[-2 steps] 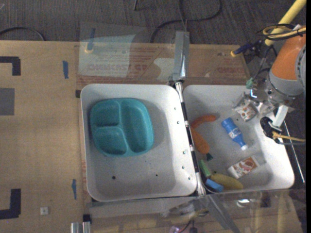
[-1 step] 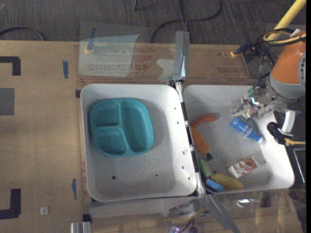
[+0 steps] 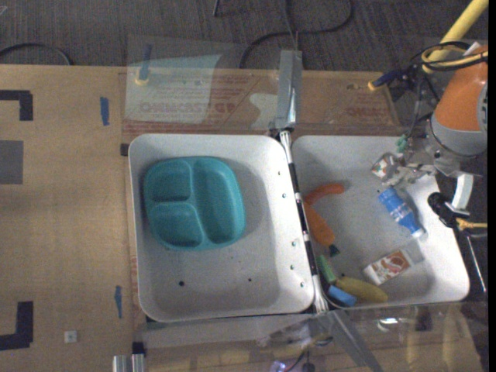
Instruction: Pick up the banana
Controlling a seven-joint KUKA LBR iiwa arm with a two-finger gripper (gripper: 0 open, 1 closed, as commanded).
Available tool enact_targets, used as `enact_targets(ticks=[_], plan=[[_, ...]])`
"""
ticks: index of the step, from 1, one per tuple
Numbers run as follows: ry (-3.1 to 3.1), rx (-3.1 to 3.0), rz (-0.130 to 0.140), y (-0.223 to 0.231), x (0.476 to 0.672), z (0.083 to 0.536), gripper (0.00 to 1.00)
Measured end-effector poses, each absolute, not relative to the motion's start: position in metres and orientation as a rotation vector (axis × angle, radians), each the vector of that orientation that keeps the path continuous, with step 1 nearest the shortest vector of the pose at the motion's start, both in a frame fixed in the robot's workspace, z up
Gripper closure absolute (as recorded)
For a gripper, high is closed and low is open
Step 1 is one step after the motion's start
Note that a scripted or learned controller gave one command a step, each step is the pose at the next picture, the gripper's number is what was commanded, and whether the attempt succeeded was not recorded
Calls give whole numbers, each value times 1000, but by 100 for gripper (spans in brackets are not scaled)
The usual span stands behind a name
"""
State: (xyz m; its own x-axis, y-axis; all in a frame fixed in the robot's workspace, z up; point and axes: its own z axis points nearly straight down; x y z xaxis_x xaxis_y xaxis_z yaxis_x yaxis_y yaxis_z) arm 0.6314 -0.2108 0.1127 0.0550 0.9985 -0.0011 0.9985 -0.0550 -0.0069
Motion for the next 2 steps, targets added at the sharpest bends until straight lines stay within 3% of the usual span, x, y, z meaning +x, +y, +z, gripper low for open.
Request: enact_targets(ticks=[1, 2], plan=[[-1752, -2579, 53, -135, 643, 102, 100], [-1782, -2586, 5, -42, 667, 268, 100]])
